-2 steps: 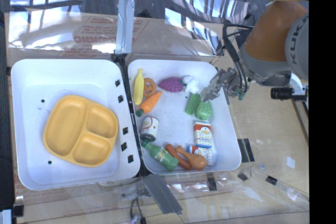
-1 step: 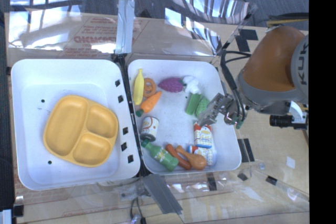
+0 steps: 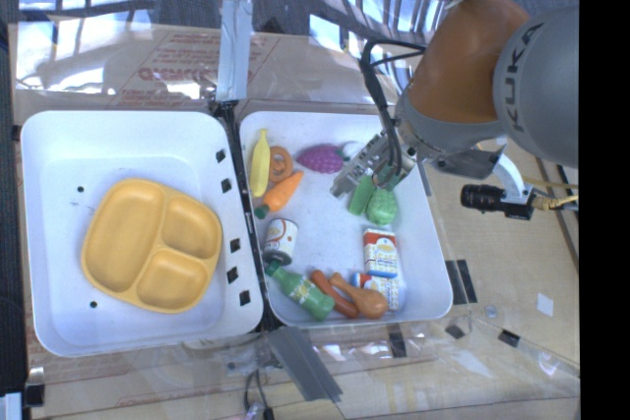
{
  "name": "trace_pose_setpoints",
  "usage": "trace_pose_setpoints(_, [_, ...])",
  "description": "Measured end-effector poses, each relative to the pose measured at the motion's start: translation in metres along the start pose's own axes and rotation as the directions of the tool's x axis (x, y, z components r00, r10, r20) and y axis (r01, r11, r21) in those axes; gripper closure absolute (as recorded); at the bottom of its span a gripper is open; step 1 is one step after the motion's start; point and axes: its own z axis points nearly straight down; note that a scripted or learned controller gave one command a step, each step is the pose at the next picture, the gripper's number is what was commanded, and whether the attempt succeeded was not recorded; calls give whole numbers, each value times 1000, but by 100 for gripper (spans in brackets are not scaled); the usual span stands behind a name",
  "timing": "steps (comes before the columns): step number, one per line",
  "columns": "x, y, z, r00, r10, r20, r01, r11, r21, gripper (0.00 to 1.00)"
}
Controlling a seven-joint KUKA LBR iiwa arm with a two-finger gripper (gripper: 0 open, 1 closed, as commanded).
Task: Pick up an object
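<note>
A yellow divided plate [image 3: 150, 244] lies alone in the left white bin [image 3: 49, 148], beside the right bin [image 3: 433, 256], on a table [image 3: 512, 359] covered in clear plastic and strips of grey tape [image 3: 233, 44].

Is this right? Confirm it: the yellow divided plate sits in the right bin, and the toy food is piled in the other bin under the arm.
Not quite. The camera view shows the yellow divided plate in the left bin; the toy food, such as the banana, lies in the right bin under the arm.
</note>
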Motion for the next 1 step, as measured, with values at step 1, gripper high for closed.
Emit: trace_pose_setpoints(1, [-31,59,-33,989,146,1,-146,989,1,100])
